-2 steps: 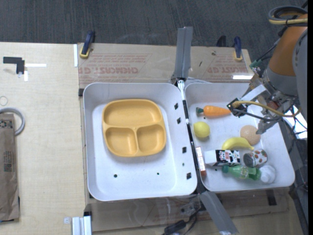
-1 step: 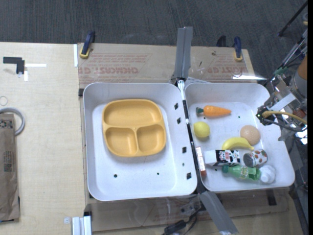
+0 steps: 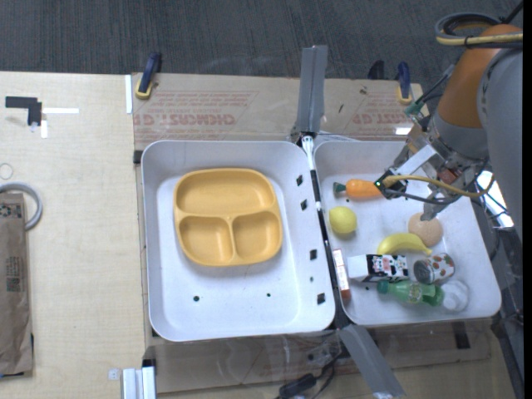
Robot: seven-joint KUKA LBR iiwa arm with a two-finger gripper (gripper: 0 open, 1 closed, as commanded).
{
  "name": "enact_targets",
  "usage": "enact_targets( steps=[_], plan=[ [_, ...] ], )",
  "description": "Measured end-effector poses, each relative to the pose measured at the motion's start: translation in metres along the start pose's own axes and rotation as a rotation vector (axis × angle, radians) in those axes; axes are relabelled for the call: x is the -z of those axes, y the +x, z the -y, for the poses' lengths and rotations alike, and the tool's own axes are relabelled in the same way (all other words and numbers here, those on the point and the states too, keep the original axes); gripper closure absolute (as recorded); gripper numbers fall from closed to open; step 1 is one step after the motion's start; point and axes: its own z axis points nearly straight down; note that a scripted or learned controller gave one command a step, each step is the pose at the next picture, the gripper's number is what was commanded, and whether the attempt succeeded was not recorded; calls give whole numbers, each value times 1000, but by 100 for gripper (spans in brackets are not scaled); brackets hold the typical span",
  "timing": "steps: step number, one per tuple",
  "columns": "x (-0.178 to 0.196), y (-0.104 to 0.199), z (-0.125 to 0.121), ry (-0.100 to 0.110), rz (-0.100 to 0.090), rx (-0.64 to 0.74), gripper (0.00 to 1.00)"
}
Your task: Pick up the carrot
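Note:
The carrot (image 3: 361, 189), orange with a green stub at its left end, lies in the back left part of the right bin (image 3: 478, 248). It rests flat on the bin floor with nothing gripping it. My gripper (image 3: 431, 209) hangs to the carrot's right, over a pale peach-coloured round thing (image 3: 426, 231), a short way apart from the carrot. The grey arm with its orange band (image 3: 464, 81) comes in from the upper right.
A lemon (image 3: 342, 220) sits just in front of the carrot. A banana (image 3: 404, 243), a small white box (image 3: 379, 266), a green bottle (image 3: 411, 292) and a round can (image 3: 437, 268) crowd the bin's front. The left bin (image 3: 158, 248) holds a yellow compartment plate (image 3: 227, 216).

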Motion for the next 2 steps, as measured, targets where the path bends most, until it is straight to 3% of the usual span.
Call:
enact_targets(
  steps=[1, 2],
  plan=[
    [28, -59, -40, -1, -1, 58, 0],
    [85, -40, -37, -1, -1, 118, 0]
  ],
)
